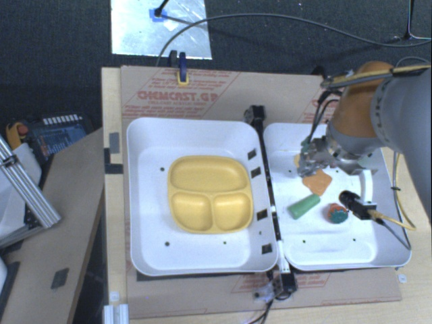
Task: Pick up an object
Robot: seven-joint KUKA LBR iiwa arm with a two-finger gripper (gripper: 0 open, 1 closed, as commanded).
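Gripper (312, 162) low in the right bin (324, 252)

It sits just above an orange piece (317, 182) (finger state: cannot tell); a green block (304, 206) lies beside.

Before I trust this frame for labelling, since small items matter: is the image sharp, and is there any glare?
Camera view: lighting is even and soft; the yellow tray is crisp with mild sheen; the foil sheet on the floor glares brightly; the gripper looks slightly blurred, and small items like the green block are low in detail.

light: even, bright | glare: white bins (202, 130) | focus: slightly soft
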